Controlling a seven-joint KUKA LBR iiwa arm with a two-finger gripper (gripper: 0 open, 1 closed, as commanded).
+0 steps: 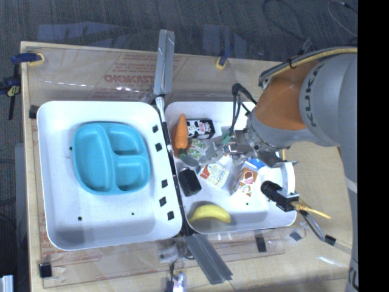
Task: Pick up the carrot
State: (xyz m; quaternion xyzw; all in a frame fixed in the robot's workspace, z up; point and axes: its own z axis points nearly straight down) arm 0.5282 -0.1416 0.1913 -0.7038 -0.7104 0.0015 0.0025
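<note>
The orange carrot (180,132) lies lengthwise at the top left of the right bin (285,221), close to the divider between the bins. My gripper (233,145) hangs low over the middle of that bin, to the right of the carrot and apart from it, above a clutter of small packages. The arm's grey body and orange band cover the bin's right side. Nothing is visibly held.
The right bin also holds a banana (211,213) at the front, a black block (189,181), a cow-patterned pack (199,128) and small cartons (214,174). A blue divided tray (112,157) sits in the left bin (55,224).
</note>
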